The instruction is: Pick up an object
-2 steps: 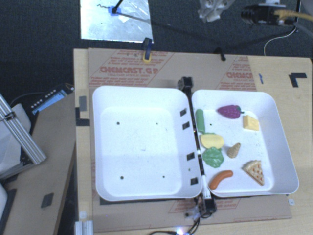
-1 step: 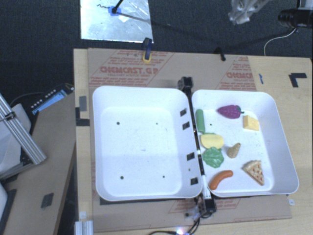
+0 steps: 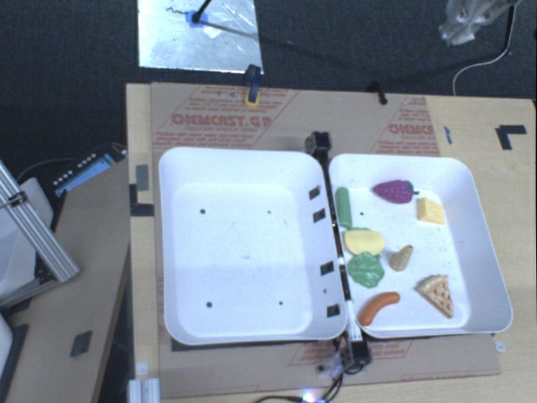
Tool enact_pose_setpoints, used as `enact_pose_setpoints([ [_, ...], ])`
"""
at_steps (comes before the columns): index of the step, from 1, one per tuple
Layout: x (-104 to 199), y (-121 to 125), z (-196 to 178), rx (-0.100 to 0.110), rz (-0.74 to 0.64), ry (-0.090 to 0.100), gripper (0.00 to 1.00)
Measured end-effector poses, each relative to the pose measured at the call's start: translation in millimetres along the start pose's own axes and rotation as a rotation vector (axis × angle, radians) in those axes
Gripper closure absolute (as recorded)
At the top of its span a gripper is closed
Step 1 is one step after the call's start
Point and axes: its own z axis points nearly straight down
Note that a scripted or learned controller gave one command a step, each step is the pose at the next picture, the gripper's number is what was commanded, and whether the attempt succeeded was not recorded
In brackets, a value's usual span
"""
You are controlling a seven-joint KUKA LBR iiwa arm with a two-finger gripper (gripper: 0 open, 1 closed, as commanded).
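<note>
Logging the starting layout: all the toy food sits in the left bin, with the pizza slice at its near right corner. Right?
Not quite. The toy food, including the pizza slice, sits in the right bin, not the left bin; the camera view shows this. The slice is at the right bin's near right corner.

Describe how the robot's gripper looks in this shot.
The gripper is a pale grey, whitish blocky shape against the dark floor, with a darker part at the picture's top edge. It is too blurred to make out markings. A thin pale cable curves beneath it; whether the cable joins the gripper is unclear.
</note>
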Motion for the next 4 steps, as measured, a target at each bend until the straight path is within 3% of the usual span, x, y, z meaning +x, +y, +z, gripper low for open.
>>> enact_pose_setpoints([
  [1,-65.3,0.1,0.1,0.0,-0.001,0.0,1.0],
  [4,35.1,0.2,0.2,0.001,-0.012,0.004,1.0],
])
